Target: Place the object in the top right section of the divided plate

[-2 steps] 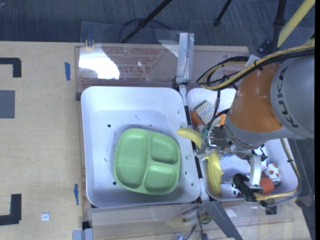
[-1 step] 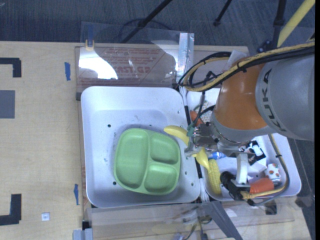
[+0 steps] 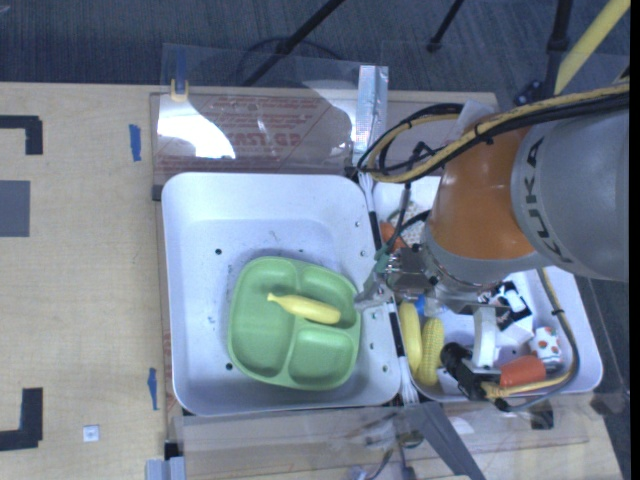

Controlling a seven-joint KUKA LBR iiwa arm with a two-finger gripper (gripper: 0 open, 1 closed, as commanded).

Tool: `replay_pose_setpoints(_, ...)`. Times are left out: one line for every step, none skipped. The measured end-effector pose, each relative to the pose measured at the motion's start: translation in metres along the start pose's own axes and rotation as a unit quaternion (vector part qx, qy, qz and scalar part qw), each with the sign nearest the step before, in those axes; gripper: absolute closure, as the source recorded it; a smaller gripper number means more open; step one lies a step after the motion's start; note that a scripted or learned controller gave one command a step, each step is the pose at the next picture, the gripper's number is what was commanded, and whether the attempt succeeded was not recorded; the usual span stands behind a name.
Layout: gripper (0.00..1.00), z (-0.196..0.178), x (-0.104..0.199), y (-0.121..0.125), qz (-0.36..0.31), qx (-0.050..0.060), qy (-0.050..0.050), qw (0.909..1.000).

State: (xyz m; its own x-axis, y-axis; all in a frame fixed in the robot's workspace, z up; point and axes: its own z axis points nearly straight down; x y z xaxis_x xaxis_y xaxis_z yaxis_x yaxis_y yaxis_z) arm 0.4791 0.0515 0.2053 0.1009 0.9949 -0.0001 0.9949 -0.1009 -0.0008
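Pale wooden bench top point(image 3: 80, 298) runs under everything, marked with black tape corners point(image 3: 25, 133) and bits of blue tape point(image 3: 135, 140). Two shallow white bins sit on it side by side, both of smooth, glossy plastic with rounded corners. A sheet of clear film point(image 3: 260, 118) stands behind the left bin point(image 3: 200, 228).

From where I stand, the gripper point(image 3: 383, 288) hangs low over the wall between the bins, just beside the right rim of the plate. The bulky grey and orange arm point(image 3: 490, 208) shades it, so I cannot tell how far open the claw is, and I see nothing held in it.

One green divided plate point(image 3: 262, 353), matte with rounded raised ridges, lies in the left bin. One yellow banana point(image 3: 305, 308), slim and slightly curved, lies on the plate's upper half, its tip reaching toward the right side; which section it counts as in, I cannot say.

In the right bin point(image 3: 585, 368), partly under the arm, lie two long yellow pieces: a knobbly corn cob point(image 3: 431, 343) and a smoother one point(image 3: 408, 330) touching it. Near them lie one orange-red piece point(image 3: 522, 372) and one small white cube point(image 3: 545, 343).
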Motion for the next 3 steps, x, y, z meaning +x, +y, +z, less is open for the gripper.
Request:
replay_pose_setpoints(0.0, 0.0435, 0.0777, -0.0083, -0.211, 0.001, 0.0, 0.9775)
replay_pose_setpoints(1.0, 0.0341, 0.0768, -0.0073, -0.209, 0.0, 0.0, 0.9779)
replay_pose_setpoints(0.0, 0.0342, 0.0767, -0.0073, -0.209, 0.0, 0.0, 0.9779)
